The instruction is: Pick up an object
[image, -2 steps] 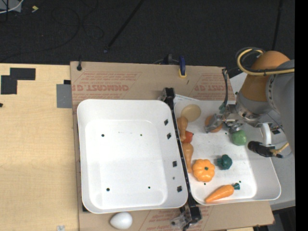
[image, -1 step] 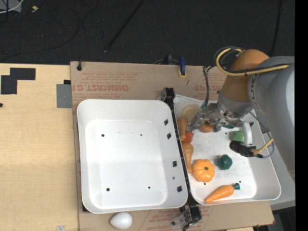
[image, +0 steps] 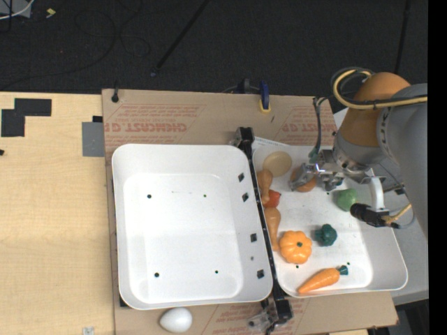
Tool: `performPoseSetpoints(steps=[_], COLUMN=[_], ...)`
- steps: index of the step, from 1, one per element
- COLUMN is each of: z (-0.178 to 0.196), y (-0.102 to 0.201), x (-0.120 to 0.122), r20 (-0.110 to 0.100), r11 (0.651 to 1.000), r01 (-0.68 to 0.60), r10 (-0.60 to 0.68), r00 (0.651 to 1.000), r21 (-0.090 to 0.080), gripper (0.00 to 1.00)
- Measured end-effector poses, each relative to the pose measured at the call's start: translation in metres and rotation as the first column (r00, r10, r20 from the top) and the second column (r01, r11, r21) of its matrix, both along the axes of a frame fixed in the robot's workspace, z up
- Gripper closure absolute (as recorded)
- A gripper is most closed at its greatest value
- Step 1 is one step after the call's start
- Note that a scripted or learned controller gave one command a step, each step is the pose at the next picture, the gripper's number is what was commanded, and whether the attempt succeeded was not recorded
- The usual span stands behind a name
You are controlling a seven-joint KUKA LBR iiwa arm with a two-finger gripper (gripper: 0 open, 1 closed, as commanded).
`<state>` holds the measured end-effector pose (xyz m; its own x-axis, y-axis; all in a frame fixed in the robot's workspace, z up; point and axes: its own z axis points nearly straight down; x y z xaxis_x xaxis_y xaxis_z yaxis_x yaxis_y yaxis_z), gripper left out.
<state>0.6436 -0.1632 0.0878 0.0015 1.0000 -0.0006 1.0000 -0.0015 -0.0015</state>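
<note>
1. From my remote station, the arm [image: 380, 121] reaches in from the right, its orange band above the wrist, over the far part of the right bin [image: 391, 274].
2. The gripper [image: 312, 176] hangs low over that bin's far side. I cannot tell from this angle how the claw is set, nor whether anything sits in it.
3. Just beside the gripper, toward the divider, lies a pale tan rounded object [image: 277, 163]; whether the two touch I cannot tell.
4. A green object [image: 344, 199] lies under the wrist hardware, partly hidden.
5. Nearer the camera in the same bin sit an orange pumpkin [image: 295, 246] and, beside it, a dark green broccoli-like piece [image: 325, 234], the two apart.
6. A carrot [image: 321, 279] with a green top lies tilted at the bin's near edge.
7. Along the divider I see orange-tan pieces [image: 268, 199] with a red one among them; their shapes are unclear.
8. The left bin [image: 129, 187] stands alongside, touching the right one at the black clips.
9. A white egg [image: 175, 319] rests on the cardboard outside the left bin's near rim.
</note>
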Motion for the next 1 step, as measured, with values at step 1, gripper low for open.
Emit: performPoseSetpoints(steps=[1], z=[0.0], y=[-0.001], x=[0.0003], r20=[0.0], r11=[1.0], r01=[-0.002], r10=[0.002], r00=[1.0], r21=[0.0], gripper=[0.0])
